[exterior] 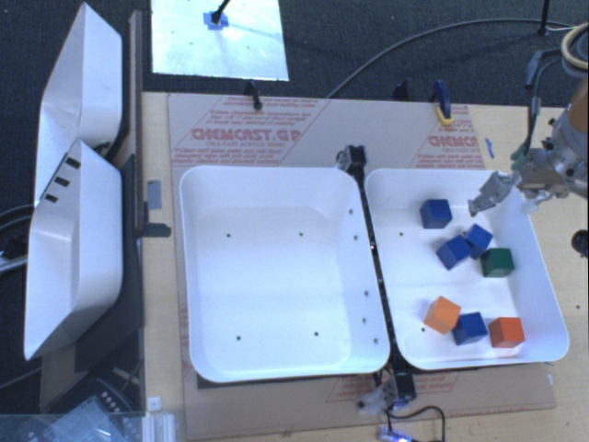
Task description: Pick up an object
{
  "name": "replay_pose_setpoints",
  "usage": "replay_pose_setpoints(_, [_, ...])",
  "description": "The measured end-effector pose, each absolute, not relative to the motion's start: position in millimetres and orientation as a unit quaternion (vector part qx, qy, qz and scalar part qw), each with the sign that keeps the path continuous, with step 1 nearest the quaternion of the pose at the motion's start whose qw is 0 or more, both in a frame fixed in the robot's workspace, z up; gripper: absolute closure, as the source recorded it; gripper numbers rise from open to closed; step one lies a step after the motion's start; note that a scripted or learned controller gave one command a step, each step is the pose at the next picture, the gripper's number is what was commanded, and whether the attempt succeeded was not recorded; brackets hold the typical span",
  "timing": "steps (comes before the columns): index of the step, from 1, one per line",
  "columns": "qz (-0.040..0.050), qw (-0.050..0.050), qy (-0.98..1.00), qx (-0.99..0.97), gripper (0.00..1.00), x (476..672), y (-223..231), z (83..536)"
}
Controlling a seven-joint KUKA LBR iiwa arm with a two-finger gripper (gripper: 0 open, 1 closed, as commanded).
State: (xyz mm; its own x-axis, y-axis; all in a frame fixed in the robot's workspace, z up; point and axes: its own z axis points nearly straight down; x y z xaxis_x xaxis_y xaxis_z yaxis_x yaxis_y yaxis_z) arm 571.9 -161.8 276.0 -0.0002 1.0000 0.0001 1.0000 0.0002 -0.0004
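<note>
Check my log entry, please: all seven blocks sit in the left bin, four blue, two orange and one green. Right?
Not quite. The camera view shows all seven in the right bin: four blue blocks, two orange blocks and one green block.

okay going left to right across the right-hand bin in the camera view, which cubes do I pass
Dark blue cube near the far wall → light orange cube → green cube → reddish-orange cube at the near right corner. The three other blue cubes overlap these in left-right position, so I leave them out.
</note>
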Motion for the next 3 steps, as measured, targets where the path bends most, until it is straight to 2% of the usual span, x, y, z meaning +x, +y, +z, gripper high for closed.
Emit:
replay_pose_setpoints(1, [0.0027,0.004,-0.706,-0.708,0.00,581.6,-194,157])
replay_pose_setpoints(2, [-0.0021,-0.003,-0.707,-0.707,0.00,592.5,-180,116])
replay_pose_setpoints(3, [-0.0029,-0.005,-0.707,-0.708,0.00,603.1,-170,109])
